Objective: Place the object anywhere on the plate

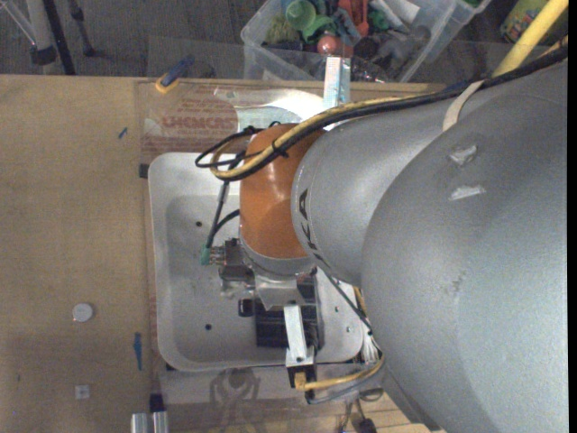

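A pale wooden bench top (63, 224) fills the left half of the frame, with a small round grey disc (82, 312) lying on it at lower left and short blue marks (137, 350) nearby. Beyond its far edge, a grey carpeted floor (162, 7) runs across the top. A clear plastic tub (361, 16) crammed with colourful toys sits at upper centre. Dark stand legs (54, 16) show at upper left.
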Controlling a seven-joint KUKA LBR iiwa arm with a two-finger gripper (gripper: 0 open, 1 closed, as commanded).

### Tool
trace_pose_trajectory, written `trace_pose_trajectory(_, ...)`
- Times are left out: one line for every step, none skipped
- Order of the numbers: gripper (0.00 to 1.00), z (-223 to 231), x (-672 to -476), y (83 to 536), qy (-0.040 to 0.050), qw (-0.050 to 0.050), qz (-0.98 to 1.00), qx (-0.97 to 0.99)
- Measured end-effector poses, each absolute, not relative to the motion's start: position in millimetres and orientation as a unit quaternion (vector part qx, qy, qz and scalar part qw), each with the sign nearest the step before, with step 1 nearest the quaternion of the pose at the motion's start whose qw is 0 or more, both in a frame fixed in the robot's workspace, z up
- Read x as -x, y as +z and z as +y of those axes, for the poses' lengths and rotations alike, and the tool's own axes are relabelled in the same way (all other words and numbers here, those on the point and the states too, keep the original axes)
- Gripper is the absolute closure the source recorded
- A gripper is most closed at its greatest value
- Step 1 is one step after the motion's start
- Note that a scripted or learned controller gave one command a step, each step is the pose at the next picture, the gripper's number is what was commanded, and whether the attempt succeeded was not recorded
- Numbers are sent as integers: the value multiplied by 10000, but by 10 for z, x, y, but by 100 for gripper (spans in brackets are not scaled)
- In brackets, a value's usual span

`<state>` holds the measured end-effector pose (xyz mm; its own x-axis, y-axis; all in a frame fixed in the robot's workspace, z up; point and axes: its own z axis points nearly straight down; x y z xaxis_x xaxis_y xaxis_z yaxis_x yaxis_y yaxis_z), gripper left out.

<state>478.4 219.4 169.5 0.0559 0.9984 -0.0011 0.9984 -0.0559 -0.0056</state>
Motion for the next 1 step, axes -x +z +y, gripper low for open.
trace_pose_trajectory(100,1248,-4862,2330,4,1,-7336,6796)
